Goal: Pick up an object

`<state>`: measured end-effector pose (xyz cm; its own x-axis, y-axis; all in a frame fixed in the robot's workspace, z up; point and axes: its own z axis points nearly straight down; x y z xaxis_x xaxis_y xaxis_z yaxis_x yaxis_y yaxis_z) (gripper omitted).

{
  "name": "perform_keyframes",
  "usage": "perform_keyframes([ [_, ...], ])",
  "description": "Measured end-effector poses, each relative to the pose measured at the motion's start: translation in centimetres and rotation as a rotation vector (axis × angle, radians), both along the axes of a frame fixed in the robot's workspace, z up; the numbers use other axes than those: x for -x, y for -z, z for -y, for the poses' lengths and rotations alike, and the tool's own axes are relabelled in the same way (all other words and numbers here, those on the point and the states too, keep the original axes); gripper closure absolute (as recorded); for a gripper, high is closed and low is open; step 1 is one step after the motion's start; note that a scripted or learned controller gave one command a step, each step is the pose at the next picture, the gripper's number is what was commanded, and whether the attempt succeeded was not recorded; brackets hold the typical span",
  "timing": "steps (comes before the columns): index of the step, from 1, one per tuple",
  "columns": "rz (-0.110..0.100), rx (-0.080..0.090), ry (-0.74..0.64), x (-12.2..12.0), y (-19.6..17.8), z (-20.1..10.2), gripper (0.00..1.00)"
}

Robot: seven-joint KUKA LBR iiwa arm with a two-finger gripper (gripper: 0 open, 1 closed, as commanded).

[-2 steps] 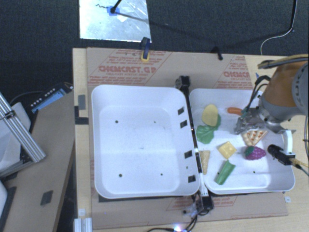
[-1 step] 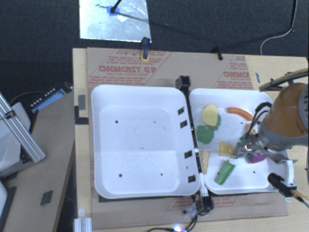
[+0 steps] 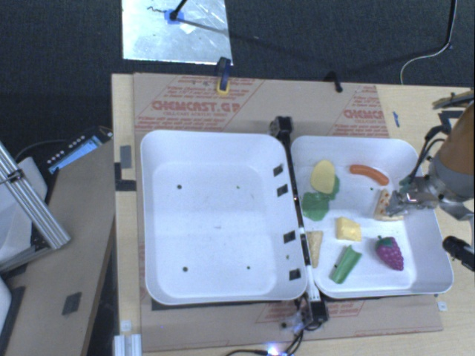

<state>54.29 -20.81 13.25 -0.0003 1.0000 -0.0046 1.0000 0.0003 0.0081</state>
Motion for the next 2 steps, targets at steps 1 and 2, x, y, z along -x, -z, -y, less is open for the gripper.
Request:
perform_keyframes([
  [1,-0.012,-0.007,0.000,5.9,5.0,-3.3,1.00],
  [2,0.009,-0.003,-0.011,4.9,-11.4,-8.9,1.00],
])
